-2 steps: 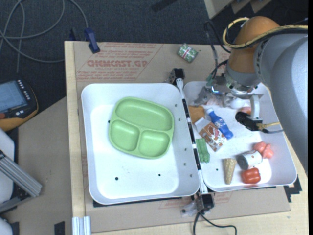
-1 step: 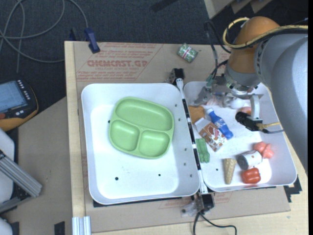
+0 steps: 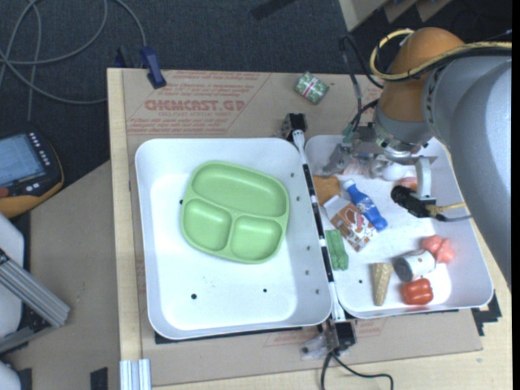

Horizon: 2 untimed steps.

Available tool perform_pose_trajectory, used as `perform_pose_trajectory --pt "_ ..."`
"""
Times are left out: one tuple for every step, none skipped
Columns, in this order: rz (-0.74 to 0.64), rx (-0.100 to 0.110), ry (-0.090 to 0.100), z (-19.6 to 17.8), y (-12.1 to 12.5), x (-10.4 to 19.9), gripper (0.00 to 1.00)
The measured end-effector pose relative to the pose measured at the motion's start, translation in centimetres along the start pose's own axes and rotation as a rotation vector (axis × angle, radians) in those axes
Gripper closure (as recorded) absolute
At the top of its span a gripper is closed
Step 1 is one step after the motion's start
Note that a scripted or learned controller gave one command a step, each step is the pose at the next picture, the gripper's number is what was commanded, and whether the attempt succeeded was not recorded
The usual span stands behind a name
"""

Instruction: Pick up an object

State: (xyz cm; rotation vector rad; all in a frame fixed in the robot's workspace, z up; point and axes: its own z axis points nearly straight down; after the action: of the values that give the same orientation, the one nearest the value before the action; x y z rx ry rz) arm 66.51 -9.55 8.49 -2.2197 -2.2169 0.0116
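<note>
Lying loose in the right bin (image 3: 478, 287) are the candidate objects: a blue bottle (image 3: 365, 205), a brown-and-white packet (image 3: 352, 224), a green bar (image 3: 337, 253) against the divider, an orange piece (image 3: 325, 188), a cone (image 3: 381, 282), a red toy (image 3: 418, 292), a pink toy (image 3: 437, 248) and a small grey-and-white cylinder (image 3: 411, 264). None is lifted; all rest on the bin floor.

The gripper (image 3: 363, 151) sits low at the far end of that bin, beneath the orange band (image 3: 414, 75), near the orange piece and the bottle's top. Wrist hardware and cabling cover the tips, so whether anything lies between them cannot be determined. No grasp can be confirmed.

The left bin (image 3: 154, 218) holds a green divided plate (image 3: 235, 212), well apart from the gripper. A small green wrapped item (image 3: 310, 87) lies on the bench (image 3: 203, 104) outside both bins.

Risks, as judged:
- Bottle, packet and orange piece crowd together; a closure there may catch two items or only a packet edge, which would slip on lifting.
- The gripper is close to the bin's far wall and divider; contact could shift the bin.
- The rounded bottle may roll out of the grip.
</note>
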Motion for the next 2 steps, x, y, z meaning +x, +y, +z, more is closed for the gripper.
perform_pose_trajectory --pt "0.0 0.003 -0.002 -1.04 -0.05 -0.08 1.0" --pt "0.0 0.003 -0.002 -1.02 -0.05 -0.07 0.0"
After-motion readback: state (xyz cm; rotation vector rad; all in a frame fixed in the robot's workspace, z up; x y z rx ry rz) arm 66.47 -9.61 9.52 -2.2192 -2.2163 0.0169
